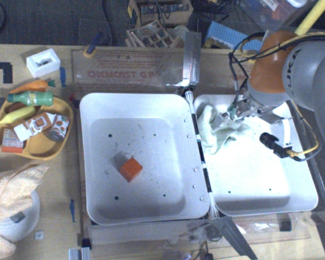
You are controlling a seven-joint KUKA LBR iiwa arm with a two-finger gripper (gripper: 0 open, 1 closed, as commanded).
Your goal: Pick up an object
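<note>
The arm is bent down over the right bin, its pincer lowered onto a white cloth; the pincer's state cannot be told.

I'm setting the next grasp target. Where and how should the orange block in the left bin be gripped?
Come straight down on the orange block and close across two opposite flat side faces. It sits turned at an angle to the left bin walls, so the wrist would probably need to rotate to match. It lies alone on the flat floor, well off the walls, so the fingers should have room on either side.

Orange cube — left bin, end effector — right bin
</note>
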